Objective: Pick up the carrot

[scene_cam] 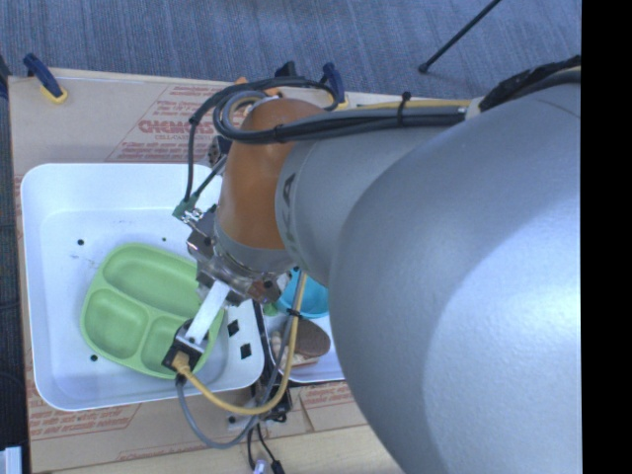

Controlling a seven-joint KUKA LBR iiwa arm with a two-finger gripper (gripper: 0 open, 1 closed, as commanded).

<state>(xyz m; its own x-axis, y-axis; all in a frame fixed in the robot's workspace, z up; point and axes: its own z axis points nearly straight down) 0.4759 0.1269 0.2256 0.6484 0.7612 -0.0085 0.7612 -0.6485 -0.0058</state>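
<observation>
One camera looks down on the desk, and this is what it gives you. The arm comes in from the right, and its bulk covers nearly all of the right bin. The orange band sits above the wrist. The pincer hangs low near where the two bins meet, just beside the right edge of the green divided plate in the left bin.

You cannot tell from here whether the pincer is released or clenched. You cannot tell where the carrot lies either. The plate's compartments look bare. Beside the wrist in the right bin are a blue thing and a brown thing, neither plainly a carrot. The likeliest place, as a judgement, is under the arm in the right bin.

So treat this step as finding and lining up, not closing. Get a clear sight of the carrot before you commit. Set the pincer across its narrow width rather than along it, and come down straight. Keep off the bin wall and the plate rim, since either could catch the pincer, and a knock could tip the plate.
</observation>
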